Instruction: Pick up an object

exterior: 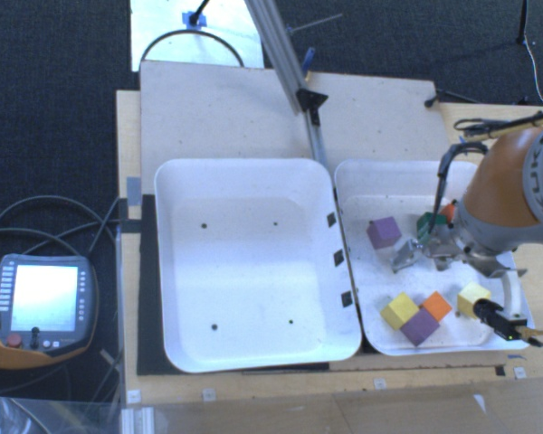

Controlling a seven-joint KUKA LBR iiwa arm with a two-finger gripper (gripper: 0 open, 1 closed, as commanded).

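My gripper (407,259) hangs low over the middle of the right bin (362,188), at the end of the grey and orange arm (511,193) that comes in from the right. Just above and left of it lies a purple block (384,232). Below it sit a yellow cube (401,311), an orange cube (436,306) and a second purple cube (419,326), packed close together. A pale yellow block (473,298) lies to their right. A green piece (429,222) and a small orange piece (449,212) peek out beside the wrist. Nothing visible is held.
The left bin (244,260) stands beside the right one, sharing a raised middle rim. A metal pole (285,48) slants in from the top. A teach pendant (38,310) with cables lies off the bench at the left.
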